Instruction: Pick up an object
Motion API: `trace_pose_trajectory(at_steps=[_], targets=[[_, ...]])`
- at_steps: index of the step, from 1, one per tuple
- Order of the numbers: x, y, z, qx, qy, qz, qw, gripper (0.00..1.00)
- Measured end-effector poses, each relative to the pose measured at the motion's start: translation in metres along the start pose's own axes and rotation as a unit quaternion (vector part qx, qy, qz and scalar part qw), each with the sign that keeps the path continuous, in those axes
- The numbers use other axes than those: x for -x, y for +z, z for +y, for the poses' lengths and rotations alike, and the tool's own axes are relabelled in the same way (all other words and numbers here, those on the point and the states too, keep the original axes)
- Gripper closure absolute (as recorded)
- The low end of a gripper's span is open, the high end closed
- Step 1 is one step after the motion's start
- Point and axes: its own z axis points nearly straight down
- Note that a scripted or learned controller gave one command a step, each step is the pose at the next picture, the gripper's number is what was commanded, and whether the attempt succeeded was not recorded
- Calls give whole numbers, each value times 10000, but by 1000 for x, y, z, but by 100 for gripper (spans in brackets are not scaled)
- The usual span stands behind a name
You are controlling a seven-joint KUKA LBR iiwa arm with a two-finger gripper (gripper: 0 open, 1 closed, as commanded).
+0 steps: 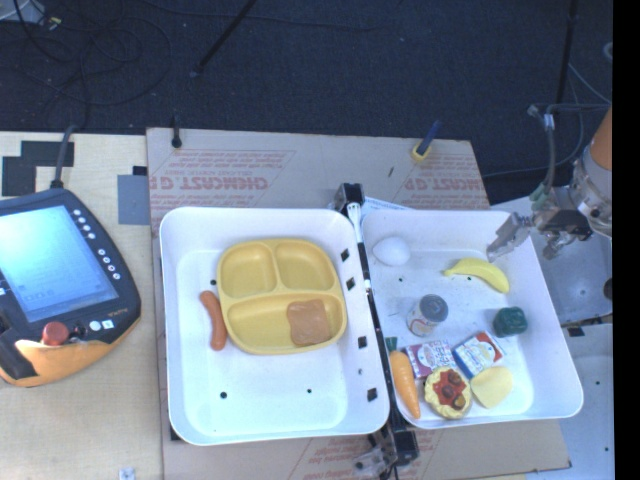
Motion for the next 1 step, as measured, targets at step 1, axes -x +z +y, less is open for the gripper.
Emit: trace_pose_trajectory(at_steps=[1], targets=[[-34,134,41,-28,0,10,10000,0]])
